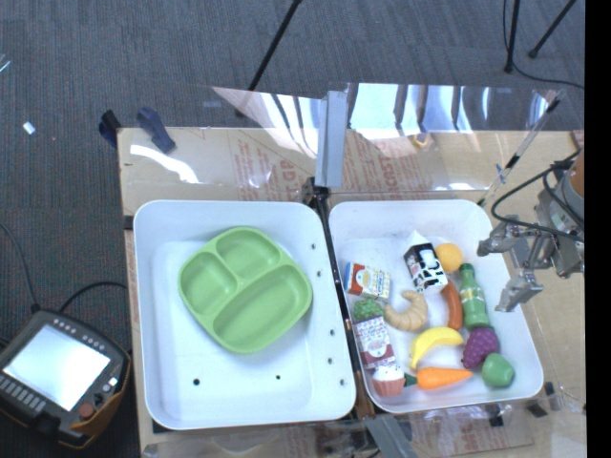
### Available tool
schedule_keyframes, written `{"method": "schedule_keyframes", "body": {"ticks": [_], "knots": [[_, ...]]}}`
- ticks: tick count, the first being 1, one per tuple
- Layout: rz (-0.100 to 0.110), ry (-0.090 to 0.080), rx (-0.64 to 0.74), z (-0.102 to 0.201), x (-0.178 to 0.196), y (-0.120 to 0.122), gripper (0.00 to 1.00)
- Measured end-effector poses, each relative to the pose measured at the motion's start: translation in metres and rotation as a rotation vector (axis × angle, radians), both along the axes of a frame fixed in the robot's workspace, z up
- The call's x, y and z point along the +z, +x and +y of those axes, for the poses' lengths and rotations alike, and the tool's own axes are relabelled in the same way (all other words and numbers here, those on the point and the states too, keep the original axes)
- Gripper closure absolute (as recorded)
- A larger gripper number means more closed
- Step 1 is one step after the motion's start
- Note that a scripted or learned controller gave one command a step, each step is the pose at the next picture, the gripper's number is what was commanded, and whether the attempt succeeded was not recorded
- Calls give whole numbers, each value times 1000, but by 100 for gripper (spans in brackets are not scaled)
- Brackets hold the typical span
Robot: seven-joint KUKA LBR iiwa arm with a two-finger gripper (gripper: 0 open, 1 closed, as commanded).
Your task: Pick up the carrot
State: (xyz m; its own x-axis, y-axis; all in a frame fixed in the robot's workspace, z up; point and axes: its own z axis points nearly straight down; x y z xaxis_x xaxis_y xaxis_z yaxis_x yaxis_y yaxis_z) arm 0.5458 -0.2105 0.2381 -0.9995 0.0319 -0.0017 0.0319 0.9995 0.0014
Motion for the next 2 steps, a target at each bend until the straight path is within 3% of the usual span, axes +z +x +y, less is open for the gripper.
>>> {"method": "schedule_keyframes", "body": {"ticks": [1, 2], "knots": [[-1, 0, 0, 0, 0, 0, 0], [0, 0, 64, -1, -128, 37, 0]]}}
